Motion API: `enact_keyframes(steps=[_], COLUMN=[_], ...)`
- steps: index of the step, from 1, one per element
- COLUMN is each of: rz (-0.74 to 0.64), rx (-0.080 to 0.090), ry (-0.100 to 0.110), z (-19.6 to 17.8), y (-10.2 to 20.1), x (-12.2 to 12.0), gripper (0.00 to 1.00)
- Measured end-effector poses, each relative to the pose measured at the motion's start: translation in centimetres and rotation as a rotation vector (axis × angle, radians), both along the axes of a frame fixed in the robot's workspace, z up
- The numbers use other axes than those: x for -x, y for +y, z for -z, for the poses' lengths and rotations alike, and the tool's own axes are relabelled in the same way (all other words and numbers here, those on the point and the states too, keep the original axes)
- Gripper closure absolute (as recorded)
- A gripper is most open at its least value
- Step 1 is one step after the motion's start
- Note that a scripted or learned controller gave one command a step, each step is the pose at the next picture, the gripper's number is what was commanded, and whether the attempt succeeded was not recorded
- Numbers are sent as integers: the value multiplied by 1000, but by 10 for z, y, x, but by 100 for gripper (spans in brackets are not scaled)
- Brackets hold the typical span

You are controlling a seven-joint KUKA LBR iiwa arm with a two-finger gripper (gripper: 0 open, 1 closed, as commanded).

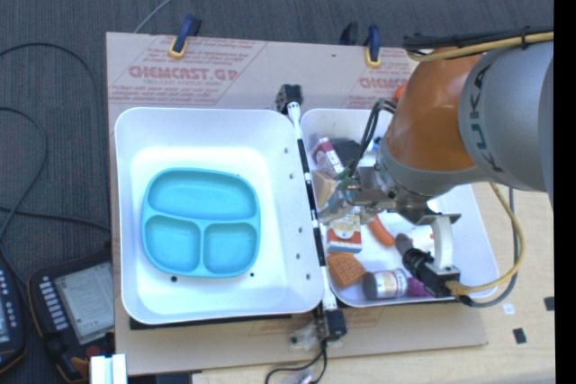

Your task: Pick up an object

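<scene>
My gripper (345, 196) hangs low over the left half of the right bin (481, 261), under the grey arm with its orange band. Its tip is down among the clutter, close above a red and white packet (343, 236). A dark pink wrapped item (328, 156) lies just behind it. An orange carrot-like piece (382, 232) lies to its right. Near the front wall are a brown round waffle (345, 266) and a small jar (387, 284) lying on its side with a purple end. I see nothing clearly between the gripper's tips.
The left bin (135, 130) holds a light blue divided plate (202, 221). A black-edged wall (306, 193) separates the two bins. The bins sit on a brown board (189, 72) held by yellow clamps at the back.
</scene>
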State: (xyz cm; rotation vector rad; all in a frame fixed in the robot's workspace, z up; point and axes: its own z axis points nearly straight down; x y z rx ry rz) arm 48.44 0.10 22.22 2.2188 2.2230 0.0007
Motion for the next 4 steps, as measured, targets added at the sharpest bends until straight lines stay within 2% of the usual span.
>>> enact_keyframes(steps=[4], rz=[-4], rx=[1], ry=[-2], z=[-39], y=[1], x=[-3], gripper=[100])
